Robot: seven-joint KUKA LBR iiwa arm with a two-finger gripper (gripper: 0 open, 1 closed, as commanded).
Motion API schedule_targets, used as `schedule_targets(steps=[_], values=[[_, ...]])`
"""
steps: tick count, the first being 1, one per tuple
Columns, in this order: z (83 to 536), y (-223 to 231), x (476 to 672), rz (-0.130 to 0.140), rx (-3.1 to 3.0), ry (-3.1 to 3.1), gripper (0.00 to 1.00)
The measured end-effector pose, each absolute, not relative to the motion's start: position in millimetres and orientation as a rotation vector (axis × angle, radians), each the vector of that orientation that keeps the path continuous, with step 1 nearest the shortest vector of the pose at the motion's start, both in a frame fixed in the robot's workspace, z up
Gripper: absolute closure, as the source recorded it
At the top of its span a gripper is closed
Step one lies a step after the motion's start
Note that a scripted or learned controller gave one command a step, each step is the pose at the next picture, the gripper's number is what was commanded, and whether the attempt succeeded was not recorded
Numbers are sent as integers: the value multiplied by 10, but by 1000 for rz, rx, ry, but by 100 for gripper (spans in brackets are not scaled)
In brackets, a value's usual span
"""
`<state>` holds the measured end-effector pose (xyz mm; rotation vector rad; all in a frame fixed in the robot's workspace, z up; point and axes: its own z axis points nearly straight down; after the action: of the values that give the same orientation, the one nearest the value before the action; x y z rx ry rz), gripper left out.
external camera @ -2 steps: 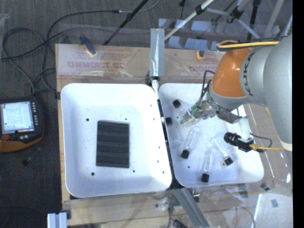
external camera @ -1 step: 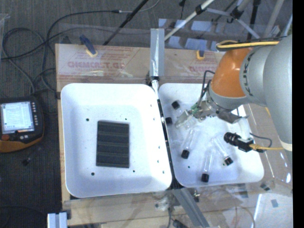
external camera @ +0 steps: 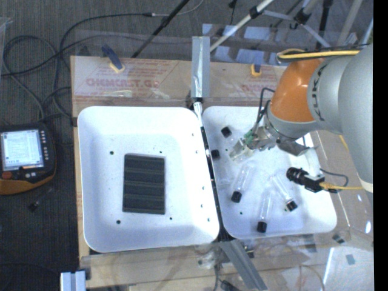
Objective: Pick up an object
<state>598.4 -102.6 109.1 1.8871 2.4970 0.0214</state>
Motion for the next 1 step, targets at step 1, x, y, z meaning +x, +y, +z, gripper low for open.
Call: schedule_targets(steps=[1], values=[[1740,-255,6607,-40,1957,2491,100]])
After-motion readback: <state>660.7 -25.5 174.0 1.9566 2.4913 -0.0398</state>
